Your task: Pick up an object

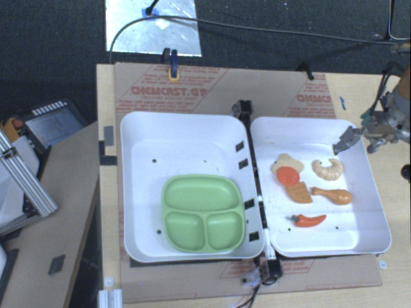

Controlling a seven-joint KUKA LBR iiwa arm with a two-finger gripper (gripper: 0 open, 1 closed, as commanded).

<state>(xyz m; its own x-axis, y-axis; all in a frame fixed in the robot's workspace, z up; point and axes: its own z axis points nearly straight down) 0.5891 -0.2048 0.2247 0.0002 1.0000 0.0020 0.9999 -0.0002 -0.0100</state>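
Several toy foods lie in the right bin (359, 239): a pale shrimp (328, 168), an orange drumstick (332, 196), a red chili pepper (309, 221), and a red-and-orange piece on a tan slice (290, 174). My gripper (358, 140) hovers at the right bin's upper right edge, above and to the right of the shrimp. Its two fingers are spread apart with nothing between them.
The left bin (148, 140) holds a green three-compartment plate (202, 212). Black clips run along the seam between the bins (252, 191). A yellow clamp (173, 72) sits at the back of the cardboard sheet. A cable crosses the dark floor behind.
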